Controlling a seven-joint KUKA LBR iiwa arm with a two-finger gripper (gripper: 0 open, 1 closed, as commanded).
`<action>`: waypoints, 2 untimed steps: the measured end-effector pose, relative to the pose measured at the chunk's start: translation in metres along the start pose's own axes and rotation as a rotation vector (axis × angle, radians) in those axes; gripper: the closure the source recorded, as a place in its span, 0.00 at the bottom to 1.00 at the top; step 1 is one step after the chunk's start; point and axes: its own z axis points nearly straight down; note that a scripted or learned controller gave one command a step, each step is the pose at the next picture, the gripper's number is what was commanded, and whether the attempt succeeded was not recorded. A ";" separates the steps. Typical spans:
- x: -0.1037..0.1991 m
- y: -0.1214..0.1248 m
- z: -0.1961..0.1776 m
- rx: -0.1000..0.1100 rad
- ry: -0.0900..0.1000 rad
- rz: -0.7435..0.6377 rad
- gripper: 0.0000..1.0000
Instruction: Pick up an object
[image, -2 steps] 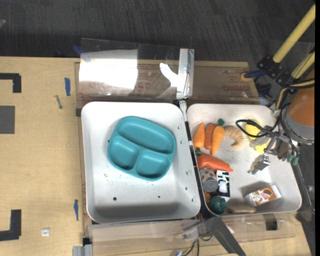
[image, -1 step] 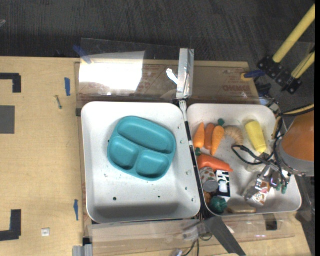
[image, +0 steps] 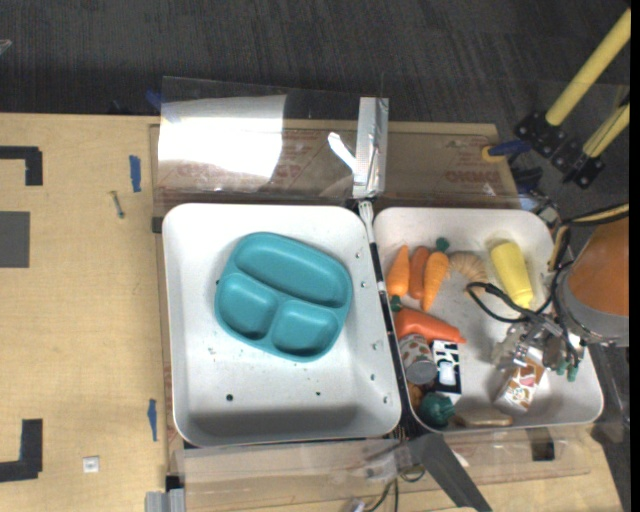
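Observation:
The right white bin (image: 470, 222) holds several toy foods: orange carrots (image: 421, 275), another orange carrot piece (image: 428, 325), a yellow piece (image: 510, 270), a beige piece (image: 466, 265), a tin can (image: 414, 358), a black-and-white box (image: 447, 365), a dark green piece (image: 436, 407) and a brown-and-white packet (image: 521, 387). My gripper (image: 535, 350) hangs low at the bin's right side, directly above the packet. The arm's orange band (image: 603, 275) rises at the right edge.
The left white bin (image: 190, 330) holds a teal divided plate (image: 283, 293). Clear plastic sheeting (image: 225, 140) and a metal bracket (image: 370, 145) stand behind the bins. Yellow-handled tools (image: 590, 70) lie at the top right. Bare cardboard bench (image: 70, 300) stretches to the left.

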 end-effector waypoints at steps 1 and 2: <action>0.050 0.084 -0.087 -0.002 0.014 -0.154 1.00; 0.013 0.103 -0.171 -0.001 0.011 -0.124 1.00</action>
